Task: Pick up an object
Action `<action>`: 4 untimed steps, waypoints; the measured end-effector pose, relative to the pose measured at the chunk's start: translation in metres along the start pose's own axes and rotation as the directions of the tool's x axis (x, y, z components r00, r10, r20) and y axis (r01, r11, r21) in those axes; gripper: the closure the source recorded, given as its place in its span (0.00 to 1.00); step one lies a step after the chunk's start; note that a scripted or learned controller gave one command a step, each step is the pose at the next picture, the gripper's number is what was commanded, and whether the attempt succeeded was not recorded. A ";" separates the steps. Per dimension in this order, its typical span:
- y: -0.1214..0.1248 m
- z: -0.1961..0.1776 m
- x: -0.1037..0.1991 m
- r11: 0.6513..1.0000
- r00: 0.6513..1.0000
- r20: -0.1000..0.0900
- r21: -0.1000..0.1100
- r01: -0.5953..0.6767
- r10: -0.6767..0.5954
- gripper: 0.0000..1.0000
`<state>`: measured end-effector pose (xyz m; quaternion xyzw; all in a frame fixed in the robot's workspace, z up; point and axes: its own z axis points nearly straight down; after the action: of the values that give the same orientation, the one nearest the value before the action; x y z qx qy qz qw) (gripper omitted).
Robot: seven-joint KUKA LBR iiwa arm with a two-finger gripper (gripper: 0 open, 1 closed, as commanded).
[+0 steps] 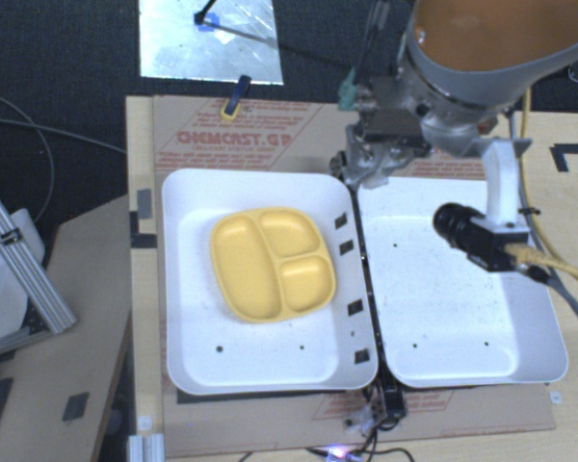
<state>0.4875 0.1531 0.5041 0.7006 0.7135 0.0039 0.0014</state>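
At the front, the two white bins sit side by side on the worktop (pixel 144 258). The left bin (pixel 188 354) holds the one thing to pick, a yellow tray (pixel 270 263) with three compartments, lying flat near the bin's middle, slightly toward the back. Its long axis runs roughly from the back left to the front right. The right bin (pixel 462 354) shows bare white floor with a few dark specks.

Further back, the arm (pixel 482 56) hangs over the right bin's rear edge, with a black cylinder (pixel 467 234) strapped at its side above that bin. The tool (pixel 371 162) sits at the back end of the divide between the bins, over their rear rims; whether it is wide or narrow I cannot tell, for the wrist covers it.

The tray lies to the tool's left and toward the front, well apart. My judgement: the coming move is a reach across the divide and forward, then down onto a tray rim.
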 end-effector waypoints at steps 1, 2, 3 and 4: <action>-0.001 0.068 0.076 1.000 1.000 0.004 0.012 -0.008 0.008 1.00; 0.054 0.107 0.080 1.000 1.000 0.004 0.006 -0.019 0.019 1.00; -0.003 0.115 0.081 1.000 1.000 0.003 0.010 -0.013 0.013 1.00; -0.003 0.289 0.074 1.000 1.000 0.008 0.018 -0.019 0.019 1.00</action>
<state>0.4849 0.2277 0.2156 0.7073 0.7069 -0.0056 -0.0021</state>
